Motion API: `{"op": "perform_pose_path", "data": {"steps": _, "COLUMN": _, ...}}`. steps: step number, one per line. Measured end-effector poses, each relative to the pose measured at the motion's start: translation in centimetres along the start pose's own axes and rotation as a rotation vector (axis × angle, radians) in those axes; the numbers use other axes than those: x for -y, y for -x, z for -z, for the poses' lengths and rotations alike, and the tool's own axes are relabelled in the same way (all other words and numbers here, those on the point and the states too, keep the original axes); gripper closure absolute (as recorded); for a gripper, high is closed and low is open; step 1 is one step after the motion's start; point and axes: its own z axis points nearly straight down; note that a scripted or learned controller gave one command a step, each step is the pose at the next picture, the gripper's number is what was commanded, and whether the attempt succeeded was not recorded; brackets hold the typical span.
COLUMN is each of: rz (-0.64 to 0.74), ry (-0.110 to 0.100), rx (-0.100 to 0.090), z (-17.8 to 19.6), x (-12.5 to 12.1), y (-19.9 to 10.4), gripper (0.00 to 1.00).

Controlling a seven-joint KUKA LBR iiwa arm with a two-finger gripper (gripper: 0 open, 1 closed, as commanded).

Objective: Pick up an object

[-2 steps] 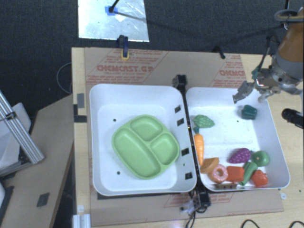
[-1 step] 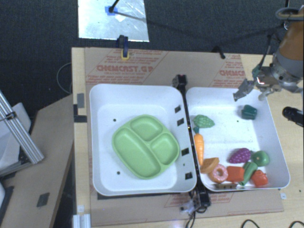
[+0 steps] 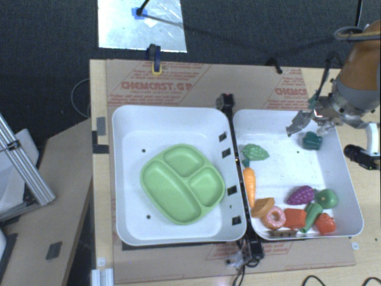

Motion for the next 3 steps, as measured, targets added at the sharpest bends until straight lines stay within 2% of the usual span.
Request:
{"op": "perform_pose_path", "data": {"steps": 1, "rz": 0.004, "ry": 0.002, "rx": 0.000, "z": -4.3, "x": -0.6, "y": -0.4, "gripper": 0.00}}
{"op": "perform_pose_path", "data": {"steps": 2, "rz": 0.001, "ry": -0.001, "rx": -0.001, "z": -10.6, "x": -0.4, "y": -0.3, "gripper": 0.00}}
{"op": "perform_pose_path", "data": {"steps": 3, "rz": 0.001, "ry": 0.003, "rx": 0.001, "z": -11.3, "x": -0.5, "y": -0.3, "gripper": 0.00}}
